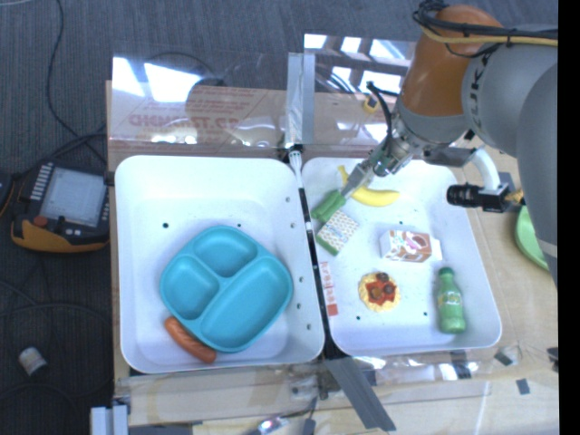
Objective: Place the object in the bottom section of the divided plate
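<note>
One blue divided plate [227,285] sits in the left bin [145,188], its large bottom section bare and an orange-red sausage [189,339] lying just beside its lower left edge. Across the divider, in the right bin [471,243], the gripper [362,178] hangs at the upper left corner over a green item [328,204] next to a banana [375,196]; whether its fingers are spread or pressed together I cannot tell. Farther out in that bin lie a patterned packet [337,232], a red-and-white carton [408,246], a small pizza [379,290] and a green bottle [449,301].
</note>
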Robot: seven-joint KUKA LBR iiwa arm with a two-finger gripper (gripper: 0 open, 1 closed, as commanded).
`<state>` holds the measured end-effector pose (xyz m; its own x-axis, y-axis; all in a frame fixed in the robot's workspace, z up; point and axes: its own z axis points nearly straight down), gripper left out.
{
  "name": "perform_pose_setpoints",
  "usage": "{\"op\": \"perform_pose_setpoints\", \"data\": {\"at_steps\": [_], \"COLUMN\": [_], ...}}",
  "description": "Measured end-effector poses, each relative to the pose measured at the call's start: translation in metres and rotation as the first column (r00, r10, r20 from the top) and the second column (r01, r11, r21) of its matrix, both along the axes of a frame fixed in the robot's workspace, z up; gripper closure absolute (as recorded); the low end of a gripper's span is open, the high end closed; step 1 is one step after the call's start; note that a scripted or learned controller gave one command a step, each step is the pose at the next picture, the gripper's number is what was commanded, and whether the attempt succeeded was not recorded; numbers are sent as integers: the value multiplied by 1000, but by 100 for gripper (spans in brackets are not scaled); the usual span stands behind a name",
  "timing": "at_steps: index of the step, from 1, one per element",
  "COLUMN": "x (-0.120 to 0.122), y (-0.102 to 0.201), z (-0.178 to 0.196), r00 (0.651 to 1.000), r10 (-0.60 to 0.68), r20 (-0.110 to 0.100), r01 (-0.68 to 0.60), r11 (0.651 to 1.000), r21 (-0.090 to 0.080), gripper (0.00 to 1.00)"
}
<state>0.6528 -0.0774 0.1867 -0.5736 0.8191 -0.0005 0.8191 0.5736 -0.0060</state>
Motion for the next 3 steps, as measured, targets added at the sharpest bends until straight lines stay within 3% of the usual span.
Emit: {"op": "perform_pose_setpoints", "data": {"at_steps": [1,2,3], "x": [15,-41,-41], "y": [99,170,170], "z": [-7,-7,-7], "r00": [996,979,979], "r10": [94,205,204], "r20": [0,-1,-1], "r01": [-94,-205,-204], "r11": [996,979,979], "r21": [3,4,5], "gripper": [100,100,0]}}
